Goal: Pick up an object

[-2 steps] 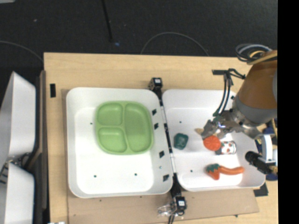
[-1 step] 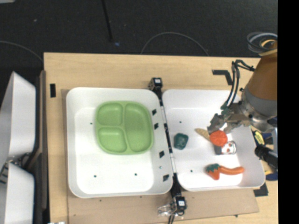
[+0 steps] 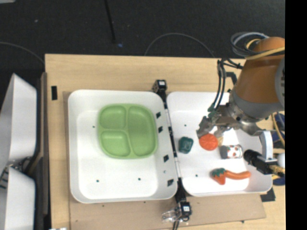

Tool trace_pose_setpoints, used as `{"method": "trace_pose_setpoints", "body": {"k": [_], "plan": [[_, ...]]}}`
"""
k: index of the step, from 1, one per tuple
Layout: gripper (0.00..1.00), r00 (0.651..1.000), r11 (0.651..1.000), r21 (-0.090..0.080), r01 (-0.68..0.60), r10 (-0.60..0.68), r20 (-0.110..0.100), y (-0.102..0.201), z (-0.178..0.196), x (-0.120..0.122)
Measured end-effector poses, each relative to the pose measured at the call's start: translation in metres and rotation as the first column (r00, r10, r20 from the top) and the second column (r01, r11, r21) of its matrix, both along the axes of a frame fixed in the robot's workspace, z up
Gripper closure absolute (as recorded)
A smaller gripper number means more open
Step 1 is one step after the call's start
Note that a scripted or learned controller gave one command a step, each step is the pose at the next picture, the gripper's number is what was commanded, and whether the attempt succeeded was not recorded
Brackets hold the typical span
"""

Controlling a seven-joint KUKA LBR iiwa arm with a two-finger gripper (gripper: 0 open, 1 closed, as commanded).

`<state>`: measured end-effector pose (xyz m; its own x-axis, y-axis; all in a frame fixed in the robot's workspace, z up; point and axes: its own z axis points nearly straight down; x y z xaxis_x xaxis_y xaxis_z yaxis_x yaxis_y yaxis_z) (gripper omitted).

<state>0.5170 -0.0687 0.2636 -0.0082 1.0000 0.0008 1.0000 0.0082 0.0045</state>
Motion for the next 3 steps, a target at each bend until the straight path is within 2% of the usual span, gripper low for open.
{"method": "trace_pose_setpoints", "body": {"k": [2,3], "plan": [[1.0,1.0,1.0,0.0,0.0,0.0,-0.002,0.102,-0.003,0.009],[1.0,1.0,1.0,0.0,0.002,-0.002,-0.006,0.146,-0.018,0.003]]}}
